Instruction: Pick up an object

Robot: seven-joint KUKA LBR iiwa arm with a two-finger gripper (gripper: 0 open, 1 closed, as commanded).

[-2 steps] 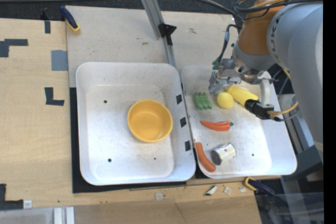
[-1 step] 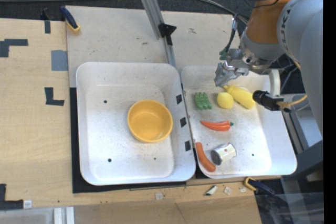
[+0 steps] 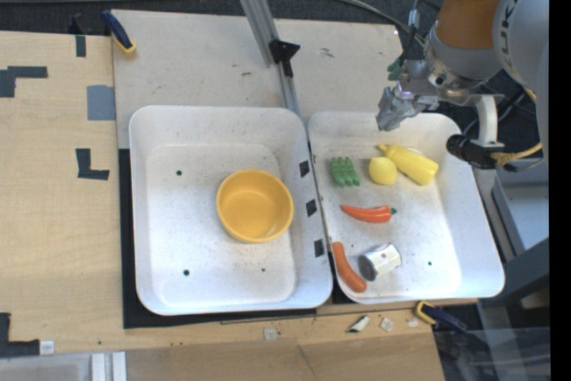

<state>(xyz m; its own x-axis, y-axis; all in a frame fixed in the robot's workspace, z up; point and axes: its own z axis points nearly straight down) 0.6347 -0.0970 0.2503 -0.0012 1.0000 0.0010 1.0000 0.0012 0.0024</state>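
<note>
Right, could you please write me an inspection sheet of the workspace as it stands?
Surface: bench with two white bins, left bin, right bin.
Job's things: right bin holds green toy, yellow lemon, yellow bottle, red chili, orange carrot, small can.
Clutter: yellow bowl in left bin.
Grippers: gripper above right bin's far edge, holding nothing.
Cables: black cable behind bins.
Surroundings: metal pole, clamp.
</note>
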